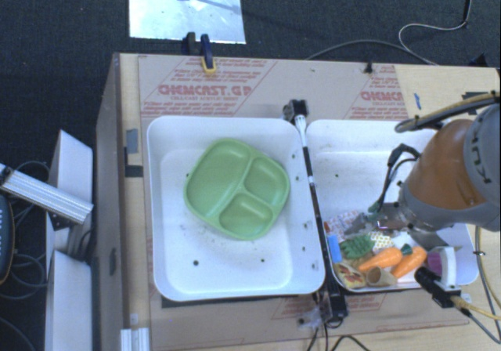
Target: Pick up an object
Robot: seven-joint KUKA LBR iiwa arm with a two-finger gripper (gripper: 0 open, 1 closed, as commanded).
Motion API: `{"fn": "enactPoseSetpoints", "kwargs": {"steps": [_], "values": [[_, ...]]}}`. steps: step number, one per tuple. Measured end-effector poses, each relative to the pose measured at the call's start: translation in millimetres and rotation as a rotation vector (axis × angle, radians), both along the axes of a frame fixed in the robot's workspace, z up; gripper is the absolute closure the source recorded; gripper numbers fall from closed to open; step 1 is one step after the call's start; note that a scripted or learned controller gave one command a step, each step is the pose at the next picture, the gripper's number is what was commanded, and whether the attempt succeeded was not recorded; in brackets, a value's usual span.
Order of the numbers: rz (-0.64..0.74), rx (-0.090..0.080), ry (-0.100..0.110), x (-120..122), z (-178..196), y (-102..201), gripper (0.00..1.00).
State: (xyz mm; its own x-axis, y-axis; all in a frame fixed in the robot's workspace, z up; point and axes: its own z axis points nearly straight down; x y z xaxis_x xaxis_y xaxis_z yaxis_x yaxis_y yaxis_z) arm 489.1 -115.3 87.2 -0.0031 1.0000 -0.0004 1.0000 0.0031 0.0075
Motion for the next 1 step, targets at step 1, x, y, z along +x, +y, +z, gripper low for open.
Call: {"fn": "enactPoseSetpoints", "kwargs": {"steps": [1], "values": [[-0.001,-0.003,-0.009,2.5,11.8,-1.2,1.0]]}}
